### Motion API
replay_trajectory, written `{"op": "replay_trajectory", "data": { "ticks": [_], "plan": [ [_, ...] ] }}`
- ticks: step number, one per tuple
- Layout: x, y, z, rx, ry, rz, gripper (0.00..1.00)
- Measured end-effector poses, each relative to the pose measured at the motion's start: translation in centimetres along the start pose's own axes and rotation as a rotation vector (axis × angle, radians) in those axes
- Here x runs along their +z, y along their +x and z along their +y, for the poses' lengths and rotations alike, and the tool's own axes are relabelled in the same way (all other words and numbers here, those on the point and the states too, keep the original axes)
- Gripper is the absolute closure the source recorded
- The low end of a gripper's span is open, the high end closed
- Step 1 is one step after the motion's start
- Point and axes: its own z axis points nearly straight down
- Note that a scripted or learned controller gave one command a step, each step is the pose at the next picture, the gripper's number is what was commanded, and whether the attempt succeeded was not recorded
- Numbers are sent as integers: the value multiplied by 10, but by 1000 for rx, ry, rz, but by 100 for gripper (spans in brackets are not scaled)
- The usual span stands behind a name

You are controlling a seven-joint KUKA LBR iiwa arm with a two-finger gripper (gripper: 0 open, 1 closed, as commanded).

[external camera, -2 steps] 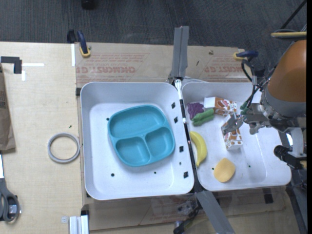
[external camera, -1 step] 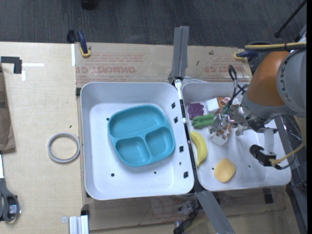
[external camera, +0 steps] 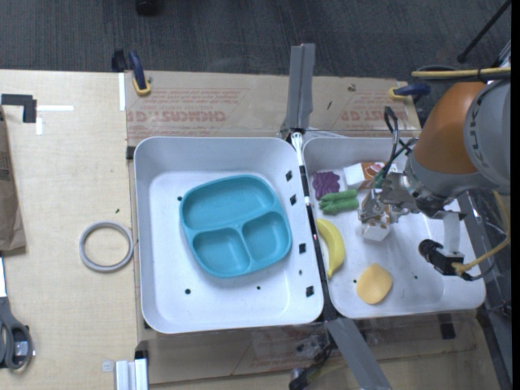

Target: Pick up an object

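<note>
My gripper (external camera: 375,214) hangs over the middle of the right bin (external camera: 422,291), reaching in from the right. Directly under its tip sits a small white block (external camera: 375,233); whether it is gripped is unclear. Around it in this bin lie a yellow banana (external camera: 331,246) by the left wall, a flat yellow-orange round piece (external camera: 374,283) at the front, a green vegetable (external camera: 339,201), a purple grape bunch (external camera: 327,182) and a white box (external camera: 354,174) at the back.
The left bin (external camera: 154,242) holds a blue divided plate (external camera: 236,224). On the bench to the left lie a grey tape ring (external camera: 106,245) and scissors (external camera: 15,341). A black cable end (external camera: 439,255) hangs beside the arm at the right.
</note>
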Motion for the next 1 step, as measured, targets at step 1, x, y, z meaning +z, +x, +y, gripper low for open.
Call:
{"op": "replay_trajectory", "data": {
  "ticks": [1],
  "plan": [
    [-81, 77, 18, 80, -1, -1, 100]
  ]
}}
